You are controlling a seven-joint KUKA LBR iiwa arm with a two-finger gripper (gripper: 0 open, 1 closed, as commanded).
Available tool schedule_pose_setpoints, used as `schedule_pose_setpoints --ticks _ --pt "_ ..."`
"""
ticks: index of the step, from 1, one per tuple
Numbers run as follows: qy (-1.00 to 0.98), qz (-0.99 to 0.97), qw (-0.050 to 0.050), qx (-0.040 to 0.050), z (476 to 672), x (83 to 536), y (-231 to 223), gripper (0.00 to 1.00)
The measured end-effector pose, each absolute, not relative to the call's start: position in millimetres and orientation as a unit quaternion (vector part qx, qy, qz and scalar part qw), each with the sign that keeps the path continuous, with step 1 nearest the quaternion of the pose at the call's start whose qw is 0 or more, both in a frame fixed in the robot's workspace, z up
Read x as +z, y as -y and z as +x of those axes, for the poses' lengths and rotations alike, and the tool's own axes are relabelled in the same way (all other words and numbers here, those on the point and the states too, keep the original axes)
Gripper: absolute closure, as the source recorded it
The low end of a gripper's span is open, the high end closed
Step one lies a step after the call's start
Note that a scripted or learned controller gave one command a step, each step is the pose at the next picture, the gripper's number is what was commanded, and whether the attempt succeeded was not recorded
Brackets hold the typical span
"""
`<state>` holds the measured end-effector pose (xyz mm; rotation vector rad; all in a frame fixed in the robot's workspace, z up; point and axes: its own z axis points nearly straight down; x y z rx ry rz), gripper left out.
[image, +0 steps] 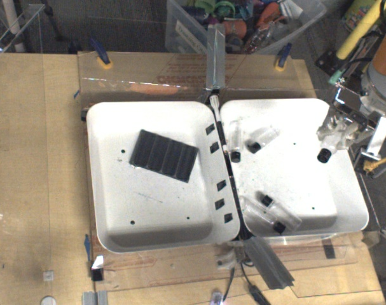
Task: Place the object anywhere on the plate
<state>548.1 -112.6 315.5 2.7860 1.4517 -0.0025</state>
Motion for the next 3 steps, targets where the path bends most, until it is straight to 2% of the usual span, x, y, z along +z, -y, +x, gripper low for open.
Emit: schedule_pose_setpoints --ticks 1,2,3 --pt "-0.415 0.91 0.0 -0.0011 590.3 337.9 87.7 1.0" --pt "-0.235 0.972 -0.002 -0.0031 572.5 257.7 54.0 1.0" --pt "-0.201 0.979 0.0 -0.0013 575.9 270.4 24.9 1.0"
